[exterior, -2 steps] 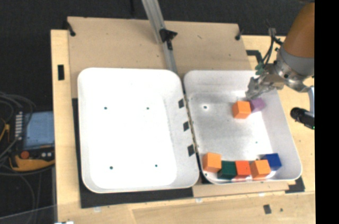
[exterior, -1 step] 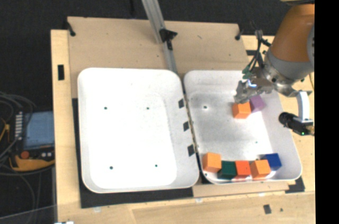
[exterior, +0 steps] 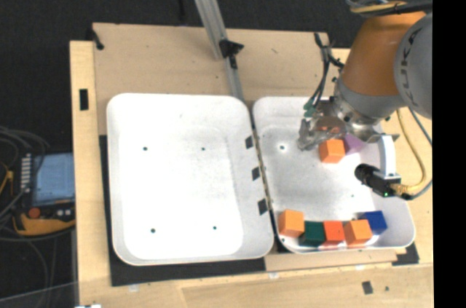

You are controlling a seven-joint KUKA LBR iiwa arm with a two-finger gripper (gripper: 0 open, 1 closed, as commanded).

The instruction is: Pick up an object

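Your target candidate, a small orange cube-shaped block, sits directly beneath the two-finger gripper, at its lower right edge as you look down from the camera. Whether it is between the fingers or just resting on the bin floor below them, you cannot tell; the wrist hides the finger spacing, so open or closed stays undetermined.

Just right of the gripper, touching the orange block's far side, a pale purple piece peeks out from under the wrist.

Below the gripper, well apart from it, a row of blocks lines the near wall of the right white plastic bin: an orange block at the row's left end, then a dark green block, a red-orange block, another orange block, and a blue block at the right end. They sit touching or nearly so.

The grey arm with its orange band enters from the right and above the gripper.

To the gripper's left lies the left white bin, side by side with the right one on the tan wooden bench.
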